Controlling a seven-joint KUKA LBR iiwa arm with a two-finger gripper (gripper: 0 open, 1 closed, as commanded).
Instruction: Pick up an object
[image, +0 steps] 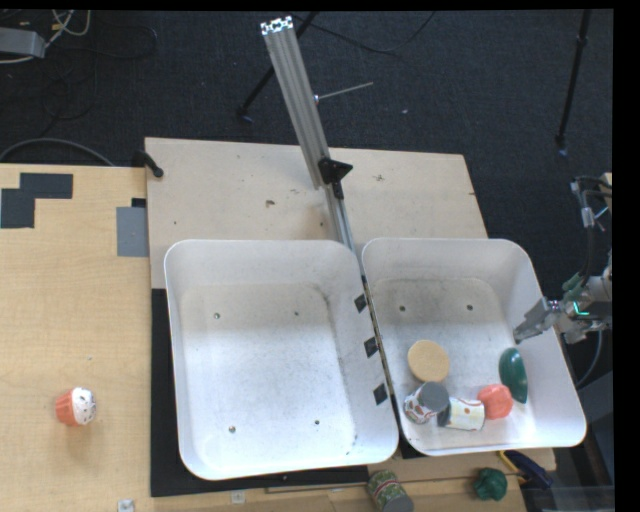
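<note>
The right bin (450, 270) holds several small objects at its near right corner. A tan round disc (428, 360) lies flat, and a grey round piece (433, 397) sits just below it. Beside that are a white toy (463, 413) and a red-orange object (495, 402). A dark green object (514, 372) leans by the right wall. My gripper (538, 322) shows as a grey tip over the bin's right rim, just above the dark green object and touching none of the objects.
The left bin (260, 360) stands beside the right one, past a divider with black clips (368, 345). A slanted aluminium rail (305, 110) runs up from the bins' back. A red-and-white ball (76, 407) lies on the wooden bench at left. Two green items (490, 484) lie below the bins.
</note>
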